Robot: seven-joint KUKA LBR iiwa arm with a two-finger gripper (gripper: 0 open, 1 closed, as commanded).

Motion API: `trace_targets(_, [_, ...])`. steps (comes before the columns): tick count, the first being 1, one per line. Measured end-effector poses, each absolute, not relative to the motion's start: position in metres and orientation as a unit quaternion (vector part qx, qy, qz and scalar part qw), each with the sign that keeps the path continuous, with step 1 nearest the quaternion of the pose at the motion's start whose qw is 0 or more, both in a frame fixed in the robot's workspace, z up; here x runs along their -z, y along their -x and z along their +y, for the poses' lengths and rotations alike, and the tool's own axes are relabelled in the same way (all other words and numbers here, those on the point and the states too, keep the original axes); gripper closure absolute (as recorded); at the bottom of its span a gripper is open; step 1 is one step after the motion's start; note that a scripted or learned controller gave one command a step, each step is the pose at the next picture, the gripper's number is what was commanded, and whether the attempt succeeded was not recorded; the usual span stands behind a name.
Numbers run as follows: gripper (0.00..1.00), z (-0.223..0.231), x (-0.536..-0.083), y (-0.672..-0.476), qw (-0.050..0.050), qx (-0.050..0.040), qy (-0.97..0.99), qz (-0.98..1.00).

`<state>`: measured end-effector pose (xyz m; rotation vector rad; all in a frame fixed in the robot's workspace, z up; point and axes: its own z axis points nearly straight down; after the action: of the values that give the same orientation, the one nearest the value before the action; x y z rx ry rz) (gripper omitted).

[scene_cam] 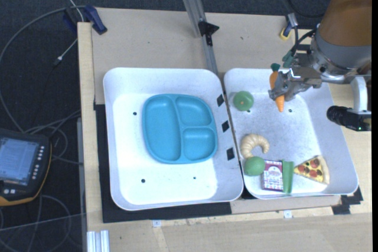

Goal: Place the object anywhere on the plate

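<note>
A carrot [277, 93] is seen in the upper part of the right bin [331, 144], its orange tip pointing down and its green top up by the wrist. It is held between the fingers of the gripper [282, 90], which are closed on it about its middle. It appears to be lifted clear of the bin floor, though that is judged only from the shadow and cannot be confirmed. The pick is thus taken as done; the carry and the placing are left.

The plate [179, 128], blue and divided into three compartments, lies in the left bin [124, 186] with nothing on it. It is well apart from the carrot, across the wall where the two bins meet. The carrot has yet to be moved leftward over that wall and set down on any part of the plate.

Other things are left in the right bin: a green ball [243, 100] near the dividing wall, a croissant [254, 142] below it, a second green fruit [254, 166] touching the croissant, a small box [273, 176] and a pizza slice [313, 170] along the lower edge. The green ball lies near the likely path toward the plate, so it could be brushed if the carrot is carried low.
</note>
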<state>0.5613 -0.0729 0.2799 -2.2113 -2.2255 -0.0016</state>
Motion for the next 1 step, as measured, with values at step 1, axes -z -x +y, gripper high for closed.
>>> trace_targets(1, [1.0,-0.0222,-0.266,-0.5483,0.003,-0.0003,0.705,-0.709])
